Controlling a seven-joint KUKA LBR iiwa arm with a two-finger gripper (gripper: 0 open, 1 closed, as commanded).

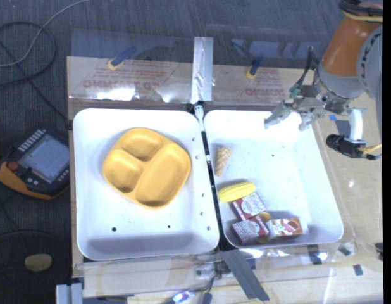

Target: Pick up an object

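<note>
Red cartons [265, 220] lie at the right bin's [309, 170] near edge, a yellow piece [236, 190] just beyond them, a tan piece [221, 159] farther. Well beyond, the fingers [276, 116] hang spread and bare at the far rim.

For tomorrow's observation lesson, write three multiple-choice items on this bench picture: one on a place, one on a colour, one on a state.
1. Where does the sectioned plate lie?
A. In the left bin
B. In the right bin
C. On the floor

2. What colour is that plate?
A. Blue
B. Yellow-orange
C. Green

3. What is the gripper doing?
A. Clamping the plate
B. Holding a red packet
C. Holding nothing, fingers spread at the right bin's far edge

Answers:
1. A, since the plate rests on the floor of the left bin.
2. B, its three hollows are all yellow-orange.
3. C, its fingers stand apart with bare white of the right bin beneath, away from the red packets.
</note>
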